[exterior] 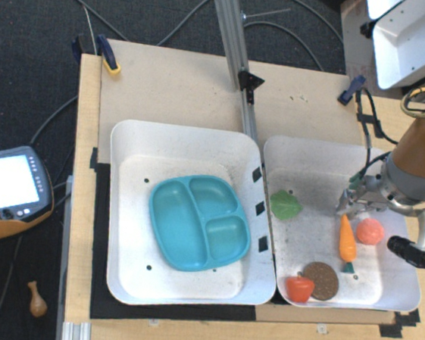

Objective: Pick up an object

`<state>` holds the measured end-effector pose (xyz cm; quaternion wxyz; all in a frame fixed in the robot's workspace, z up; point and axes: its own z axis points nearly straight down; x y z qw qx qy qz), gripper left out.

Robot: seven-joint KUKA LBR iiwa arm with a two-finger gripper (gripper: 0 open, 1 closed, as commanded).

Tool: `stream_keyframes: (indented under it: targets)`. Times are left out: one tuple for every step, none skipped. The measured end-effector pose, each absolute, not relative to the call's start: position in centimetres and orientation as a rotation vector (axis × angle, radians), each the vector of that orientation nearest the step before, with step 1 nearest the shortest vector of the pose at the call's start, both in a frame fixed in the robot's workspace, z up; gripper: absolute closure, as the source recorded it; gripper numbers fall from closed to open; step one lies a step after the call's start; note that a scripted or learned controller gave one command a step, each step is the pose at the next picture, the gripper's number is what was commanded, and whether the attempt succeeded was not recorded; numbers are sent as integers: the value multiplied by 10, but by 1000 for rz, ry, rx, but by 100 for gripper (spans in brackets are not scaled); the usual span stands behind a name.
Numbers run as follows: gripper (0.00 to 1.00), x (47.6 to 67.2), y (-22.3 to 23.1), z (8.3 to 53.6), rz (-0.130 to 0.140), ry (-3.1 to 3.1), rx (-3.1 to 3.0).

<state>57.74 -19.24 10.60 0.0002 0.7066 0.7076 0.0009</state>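
On my screen, far left, a teach pendant (pixel 4 191) with a lit white screen lies on the dark floor beside the desk (pixel 176 85), and a small wooden peg-like thing (pixel 36 299) lies on the floor nearer to me. On the desk, the left bin (pixel 192 144) holds a teal divided plate (pixel 200 222), sitting flat roughly in the middle with its three compartments facing up. A grey metal post (pixel 234 46) slants down from the far edge and ends at the seam between the two bins.

In the right bin (pixel 305 157) I see a green rounded object (pixel 285 205) near its left wall. Toward the near edge, a red piece (pixel 299 289) touches a brown round disc (pixel 321 280). Right of those, an orange carrot (pixel 348 239) lies lengthwise, just beside a pink-orange ball (pixel 371 231).

The gripper (pixel 355 198) hangs over the right bin's far right part, just above the carrot's far end and the ball. I cannot tell whether the jaws are apart or together, as the wrist hides them from this angle. The arm (pixel 421 155), grey with its orange band, reaches in from the right.
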Motion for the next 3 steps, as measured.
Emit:
stream_keyframes:
  targets:
    - [100,586,-196,153,5,2220,2215]
    - [100,596,-203,209,6,2218,2214]
    - [100,597,-203,238,4,2220,2216]
